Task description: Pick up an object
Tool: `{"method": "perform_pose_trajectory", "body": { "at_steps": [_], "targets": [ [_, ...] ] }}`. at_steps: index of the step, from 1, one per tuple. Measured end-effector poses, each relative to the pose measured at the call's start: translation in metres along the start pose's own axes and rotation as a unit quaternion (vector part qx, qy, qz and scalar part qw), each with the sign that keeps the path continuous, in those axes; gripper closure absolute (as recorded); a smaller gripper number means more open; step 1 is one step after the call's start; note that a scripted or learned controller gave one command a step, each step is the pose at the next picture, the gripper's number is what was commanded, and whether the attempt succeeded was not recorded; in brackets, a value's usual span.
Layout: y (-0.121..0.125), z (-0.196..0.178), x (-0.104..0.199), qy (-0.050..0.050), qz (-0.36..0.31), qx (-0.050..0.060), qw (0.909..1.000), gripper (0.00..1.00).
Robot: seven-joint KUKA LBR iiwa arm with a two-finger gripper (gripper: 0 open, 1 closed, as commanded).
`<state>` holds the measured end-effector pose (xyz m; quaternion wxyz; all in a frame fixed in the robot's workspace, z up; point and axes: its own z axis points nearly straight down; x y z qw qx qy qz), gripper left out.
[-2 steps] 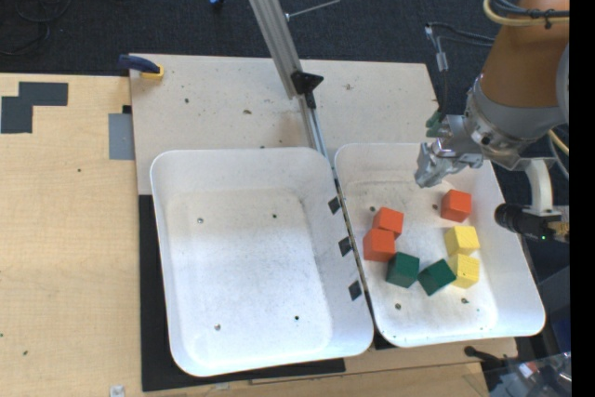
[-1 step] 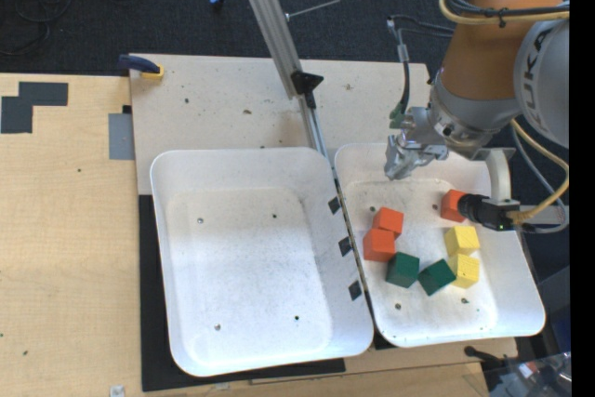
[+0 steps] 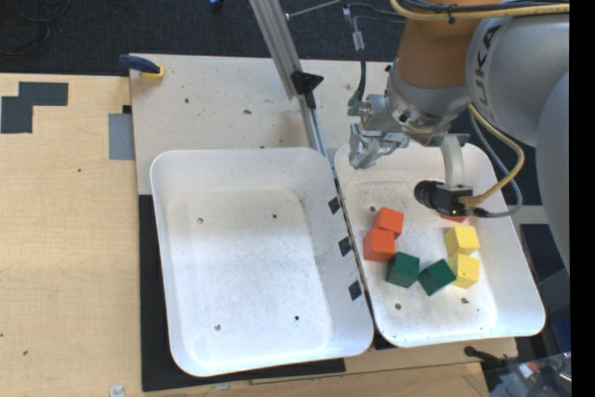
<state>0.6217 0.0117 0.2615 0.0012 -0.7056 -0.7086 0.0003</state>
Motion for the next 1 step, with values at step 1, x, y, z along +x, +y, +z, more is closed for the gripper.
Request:
{"method": "perform_pose_trajectory", "body": {
  "at_steps": [1],
  "targets": [
    [0.016,-0.0006,0.0501,0.0,0.0,0.0,1.0,1.0]
  ]
}}
